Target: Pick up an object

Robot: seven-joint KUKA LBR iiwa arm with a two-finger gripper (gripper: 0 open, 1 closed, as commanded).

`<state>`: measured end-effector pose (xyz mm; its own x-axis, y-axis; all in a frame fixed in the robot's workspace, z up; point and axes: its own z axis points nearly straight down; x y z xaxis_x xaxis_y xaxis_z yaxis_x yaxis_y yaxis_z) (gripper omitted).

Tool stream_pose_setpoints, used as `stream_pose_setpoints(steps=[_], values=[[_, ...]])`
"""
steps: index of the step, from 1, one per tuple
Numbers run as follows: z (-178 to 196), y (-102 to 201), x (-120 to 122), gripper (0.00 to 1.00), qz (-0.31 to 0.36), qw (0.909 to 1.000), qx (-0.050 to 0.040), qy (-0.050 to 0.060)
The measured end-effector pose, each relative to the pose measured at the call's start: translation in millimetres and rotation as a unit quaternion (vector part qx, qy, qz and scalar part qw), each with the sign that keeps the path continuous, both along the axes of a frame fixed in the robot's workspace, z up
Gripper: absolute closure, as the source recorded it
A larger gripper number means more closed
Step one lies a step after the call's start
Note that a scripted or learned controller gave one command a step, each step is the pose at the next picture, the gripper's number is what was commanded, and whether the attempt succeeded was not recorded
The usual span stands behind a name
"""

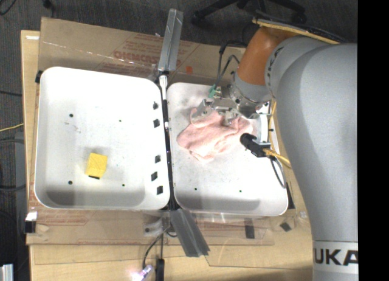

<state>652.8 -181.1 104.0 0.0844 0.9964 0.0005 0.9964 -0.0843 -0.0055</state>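
Observation:
A crumpled pink cloth [205, 136] lies in the right bin [213, 194], toward its far half. My gripper [220, 112] is low over the cloth's upper edge, its metal parts touching or just above the fabric. A small yellow block [96, 165] sits in the left bin [73, 91], near its front left.
A metal divider bar [168, 48] runs between the two bins, with black clips along the seam. The grey arm covers the right bin's right side. Cardboard surrounds both bins on the bench.

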Motion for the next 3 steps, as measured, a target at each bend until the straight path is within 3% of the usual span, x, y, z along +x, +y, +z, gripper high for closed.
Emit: stream_pose_setpoints(steps=[1,2,3], values=[[10,2,0,1.00,0.003,1.0000,0.0006,0.001],[10,2,0,0.00,0.004,1.0000,0.0008,0.001],[-12,40,-2,0.00,-0.018,0.9998,-0.0005,-0.001]])
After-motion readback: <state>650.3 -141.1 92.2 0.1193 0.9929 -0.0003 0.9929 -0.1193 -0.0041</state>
